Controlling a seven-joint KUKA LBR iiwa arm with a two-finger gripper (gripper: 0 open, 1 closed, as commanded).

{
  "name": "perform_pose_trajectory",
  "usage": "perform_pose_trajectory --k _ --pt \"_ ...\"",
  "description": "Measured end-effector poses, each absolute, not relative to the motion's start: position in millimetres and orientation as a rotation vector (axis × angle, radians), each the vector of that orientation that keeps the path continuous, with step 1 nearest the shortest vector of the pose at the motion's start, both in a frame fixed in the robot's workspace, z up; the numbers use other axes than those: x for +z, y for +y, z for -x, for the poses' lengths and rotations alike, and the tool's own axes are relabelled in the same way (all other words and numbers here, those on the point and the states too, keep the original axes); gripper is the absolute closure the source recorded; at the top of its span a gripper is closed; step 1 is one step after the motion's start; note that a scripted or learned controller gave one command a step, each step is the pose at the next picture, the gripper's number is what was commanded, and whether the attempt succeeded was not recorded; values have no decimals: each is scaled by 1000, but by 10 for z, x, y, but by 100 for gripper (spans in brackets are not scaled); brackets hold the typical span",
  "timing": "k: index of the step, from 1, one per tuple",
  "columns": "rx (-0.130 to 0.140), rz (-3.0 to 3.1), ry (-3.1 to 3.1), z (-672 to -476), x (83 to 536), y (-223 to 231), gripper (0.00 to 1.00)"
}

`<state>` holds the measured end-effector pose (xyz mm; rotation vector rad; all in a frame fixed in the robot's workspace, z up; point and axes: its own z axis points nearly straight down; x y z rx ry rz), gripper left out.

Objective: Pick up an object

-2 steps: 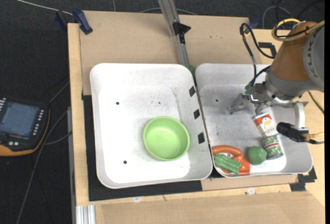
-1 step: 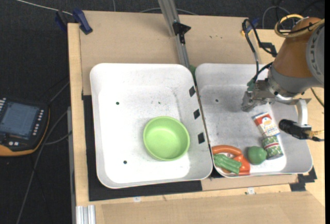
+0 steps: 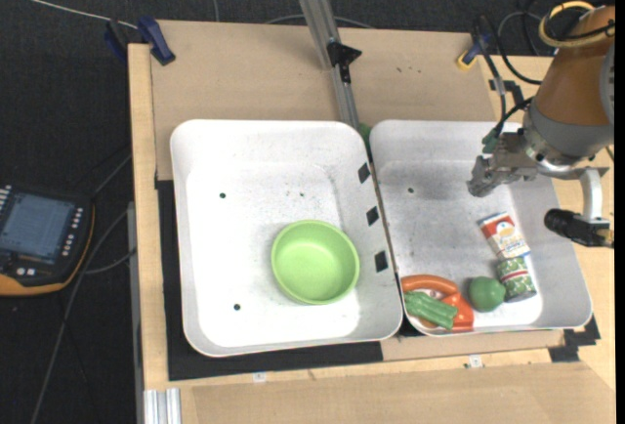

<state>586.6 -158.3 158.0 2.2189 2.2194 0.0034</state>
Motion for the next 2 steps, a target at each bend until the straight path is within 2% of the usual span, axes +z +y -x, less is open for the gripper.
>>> perform_pose_trajectory --k 2 --pt "5 -2218 2218 -5797 2578 -1647 100"
